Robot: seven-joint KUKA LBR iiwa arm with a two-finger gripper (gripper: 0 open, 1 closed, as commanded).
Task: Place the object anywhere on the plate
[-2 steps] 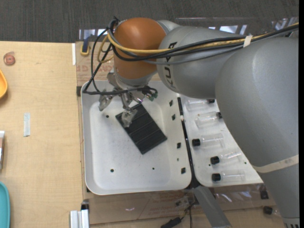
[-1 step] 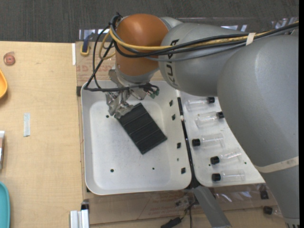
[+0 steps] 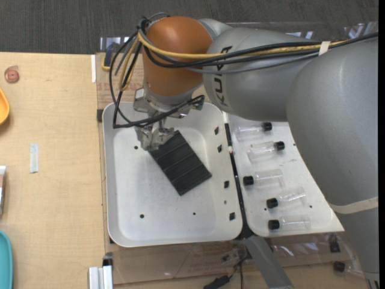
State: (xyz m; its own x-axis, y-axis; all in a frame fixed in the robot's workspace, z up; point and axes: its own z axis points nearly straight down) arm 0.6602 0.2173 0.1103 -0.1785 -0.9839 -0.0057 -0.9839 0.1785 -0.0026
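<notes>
Here, my arm (image 3: 289, 77) reaches in from the right across both bins, its orange band (image 3: 174, 56) above the left bin (image 3: 129, 221). The right bin (image 3: 301, 221) holds several clear vials with black caps (image 3: 274, 203), lying apart from one another. In the left bin lies a black ribbed slab (image 3: 181, 162), tilted, toward the far right part of the floor. My gripper (image 3: 153, 138) hangs at the slab's far left corner, touching or just over it; I cannot tell how far it is open, nor whether it grips the slab.
</notes>
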